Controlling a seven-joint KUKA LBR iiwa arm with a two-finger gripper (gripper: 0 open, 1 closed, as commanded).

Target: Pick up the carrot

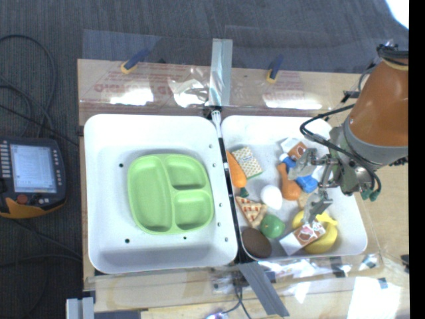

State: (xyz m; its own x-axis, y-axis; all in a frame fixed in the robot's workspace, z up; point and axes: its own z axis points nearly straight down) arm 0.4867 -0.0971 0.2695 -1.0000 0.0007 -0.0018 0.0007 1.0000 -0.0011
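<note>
The tabletop [93,78] carries two shallow white bins side by side, with a clear plastic sheet taped along its far edge. The left bin [106,151] holds a green divided plate [169,193] with three compartments, lying flat near the bin's middle. The right bin [352,238] is crowded with toy food. The grey arm with its orange band [382,108] reaches in from the right and hangs over that bin's right half. The gripper [323,193] points down above the clutter near a yellow banana [325,239]; I cannot tell how far its fingers are parted or whether anything sits between them.

The carrot [236,169] lies against the left wall of the right bin, beside the divider between the bins, well apart from the gripper. Just right of it is a checkered cracker-like piece [246,159]. Below are a pizza slice [252,210], a white egg [271,196], a green round piece [271,226] and a dark brown oval piece [257,243]. A second orange piece [290,189] lies near the egg. On the floor to the left lies a teach pendant [30,175].
</note>
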